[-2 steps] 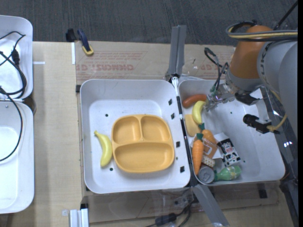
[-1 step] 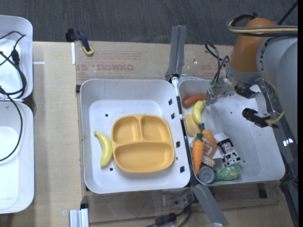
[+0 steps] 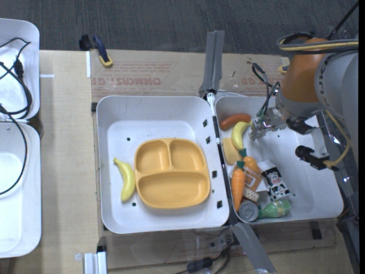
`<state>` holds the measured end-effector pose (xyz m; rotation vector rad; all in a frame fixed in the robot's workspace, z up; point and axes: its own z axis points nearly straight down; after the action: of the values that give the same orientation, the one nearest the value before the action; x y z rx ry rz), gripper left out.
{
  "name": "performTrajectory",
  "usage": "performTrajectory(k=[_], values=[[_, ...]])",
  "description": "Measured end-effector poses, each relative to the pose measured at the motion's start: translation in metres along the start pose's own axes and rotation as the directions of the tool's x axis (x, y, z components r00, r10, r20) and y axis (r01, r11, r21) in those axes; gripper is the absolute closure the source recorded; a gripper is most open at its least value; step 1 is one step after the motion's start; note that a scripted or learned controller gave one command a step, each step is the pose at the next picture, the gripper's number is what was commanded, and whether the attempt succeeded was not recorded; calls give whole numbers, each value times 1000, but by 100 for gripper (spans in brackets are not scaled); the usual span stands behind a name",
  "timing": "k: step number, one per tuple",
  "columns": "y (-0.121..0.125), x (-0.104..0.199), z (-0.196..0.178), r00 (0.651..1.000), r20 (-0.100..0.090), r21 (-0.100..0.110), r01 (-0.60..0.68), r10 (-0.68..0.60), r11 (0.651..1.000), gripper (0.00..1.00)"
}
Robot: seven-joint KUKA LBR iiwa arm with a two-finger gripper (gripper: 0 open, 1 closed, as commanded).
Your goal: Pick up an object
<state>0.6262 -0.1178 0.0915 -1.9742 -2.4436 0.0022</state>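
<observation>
In the left bin (image 3: 108,153) we see a banana (image 3: 125,178) beside a yellow divided plate (image 3: 171,173). In the right bin (image 3: 319,204), a second, smaller banana (image 3: 238,134) sits by the left wall, below a red sausage (image 3: 235,120). Our gripper (image 3: 261,125) hangs just right of that small banana. We judge this the likeliest target: its long axis runs roughly up-down the view, curving. We cannot tell how the jaws stand.
</observation>
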Motion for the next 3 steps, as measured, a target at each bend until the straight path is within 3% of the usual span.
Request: performTrajectory(k=[1,2,3], values=[[32,-7,-18,998,1,-3,-66,66,998,0],[32,-8,-27,998,3,-4,-65,65,998,100],[32,-8,-27,998,3,-3,-65,65,998,0]])
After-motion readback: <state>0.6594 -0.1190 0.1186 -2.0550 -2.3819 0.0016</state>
